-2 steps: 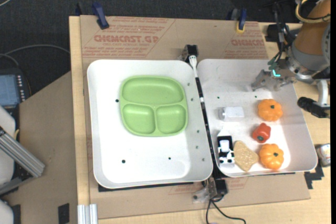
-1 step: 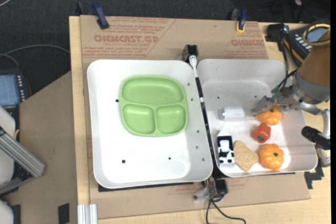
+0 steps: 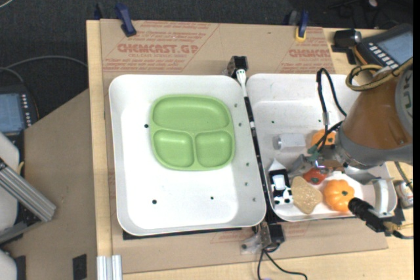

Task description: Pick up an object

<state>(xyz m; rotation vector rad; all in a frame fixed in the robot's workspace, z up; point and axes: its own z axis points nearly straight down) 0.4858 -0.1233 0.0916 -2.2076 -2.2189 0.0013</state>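
The arm reaches in from the right over the right bin [image 3: 289, 92]. Its gripper [image 3: 314, 164] is low in the bin's near half, just above a small red thing [image 3: 315, 176]. A tan bread-like piece [image 3: 306, 196] lies just in front of the gripper, beside a round orange fruit [image 3: 338, 195]. To their left, a black-and-white toy [image 3: 280, 187] sits against the bin's left wall. A small orange thing [image 3: 322, 138] shows behind the gripper, partly hidden by the wrist. A pale greyish item [image 3: 279, 141] rests near the bin's middle.
The left bin [image 3: 131, 160] holds a green divided plate [image 3: 192, 132] in its far half. A black divider [image 3: 252, 141] runs between the two bins. The arm's bulk covers the right bin's right side. Clamps sit on the board's far edge.
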